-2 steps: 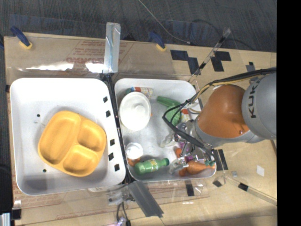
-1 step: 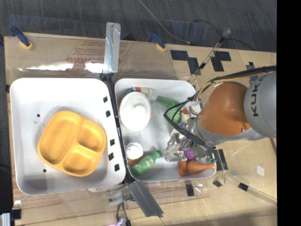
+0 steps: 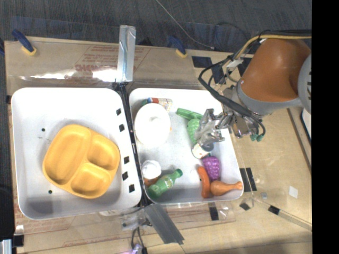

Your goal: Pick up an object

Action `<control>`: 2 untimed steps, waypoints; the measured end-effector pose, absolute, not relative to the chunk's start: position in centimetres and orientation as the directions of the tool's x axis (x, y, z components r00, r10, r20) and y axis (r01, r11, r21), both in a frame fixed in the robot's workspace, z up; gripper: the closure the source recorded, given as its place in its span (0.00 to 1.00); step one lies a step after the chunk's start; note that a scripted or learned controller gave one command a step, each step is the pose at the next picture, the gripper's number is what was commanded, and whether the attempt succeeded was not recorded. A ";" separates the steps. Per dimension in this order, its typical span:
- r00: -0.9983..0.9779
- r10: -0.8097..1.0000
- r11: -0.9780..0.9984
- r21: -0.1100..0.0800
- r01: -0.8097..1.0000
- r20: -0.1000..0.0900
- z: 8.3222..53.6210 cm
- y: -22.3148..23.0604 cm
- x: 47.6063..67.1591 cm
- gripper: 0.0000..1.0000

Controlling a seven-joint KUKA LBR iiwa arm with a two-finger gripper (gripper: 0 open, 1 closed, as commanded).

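**Arm's down in the right bin, poking around the toy food**

So from where I'm standing, the arm [image 3: 275, 70] comes in from the right and its pincer [image 3: 207, 134] is down in the right bin [image 3: 233, 157], near that bin's right wall. Honestly can't tell whether the pincer is open or closed, the metal bits blur together from this angle. It's sitting right over a green toy vegetable [image 3: 192, 123], with a small white round piece [image 3: 199, 152] just below it.

Rest of that bin is pretty crowded: a purple bunch of grapes [image 3: 212, 166] just beneath the pincer, an orange carrot [image 3: 204, 181] beside the grapes, and a tan drumstick-looking thing [image 3: 225, 187] touching the carrot in the bottom right corner. A green bottle [image 3: 164, 184] lies tilted along the bottom, next to a white-capped jar [image 3: 151, 170]. A white bowl [image 3: 152, 124] sits upper left.

The left bin [image 3: 26, 142] has a yellow divided tray [image 3: 80, 160]. Both bins sit on the desk [image 3: 275, 184].
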State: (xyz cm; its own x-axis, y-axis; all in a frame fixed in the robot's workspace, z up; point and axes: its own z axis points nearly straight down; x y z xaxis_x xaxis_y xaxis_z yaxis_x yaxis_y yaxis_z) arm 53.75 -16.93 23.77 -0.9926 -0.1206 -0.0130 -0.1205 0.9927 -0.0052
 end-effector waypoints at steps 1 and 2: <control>-0.917 -0.399 0.917 -0.002 -0.399 -0.003 26.1 -21.0 57.8 1.00; -0.991 -0.135 0.991 0.000 -0.135 0.000 20.5 -18.2 49.4 1.00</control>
State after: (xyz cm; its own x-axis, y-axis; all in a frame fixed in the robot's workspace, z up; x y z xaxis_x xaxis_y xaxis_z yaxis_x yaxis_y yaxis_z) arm 49.37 -18.25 20.50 -0.9908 -0.1354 0.0005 -0.1354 0.9908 0.0004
